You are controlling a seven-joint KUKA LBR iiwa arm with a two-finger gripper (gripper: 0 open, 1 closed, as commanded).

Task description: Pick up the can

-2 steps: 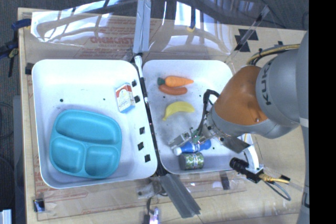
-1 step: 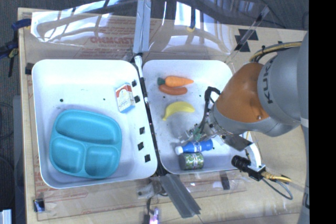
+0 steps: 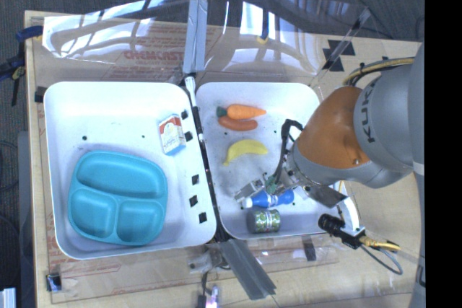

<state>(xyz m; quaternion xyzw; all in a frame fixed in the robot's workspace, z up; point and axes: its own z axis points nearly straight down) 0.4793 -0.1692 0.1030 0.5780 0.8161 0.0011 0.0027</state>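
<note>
The can (image 3: 264,221), green and silver, lies on its side near the front edge of the right bin (image 3: 303,94). My gripper (image 3: 254,191) hangs low in that bin, just above and slightly left of the can. A blue and white bottle (image 3: 275,198) lies right against the gripper, between it and the can. The grey arm with its orange band (image 3: 328,137) reaches in from the right and covers the bin's right part.
An orange carrot (image 3: 244,112), a reddish sausage (image 3: 238,124) and a yellow banana (image 3: 245,150) lie at the back of the right bin. The left bin (image 3: 65,101) holds a blue compartment plate (image 3: 118,196) and a small red and white carton (image 3: 171,133).
</note>
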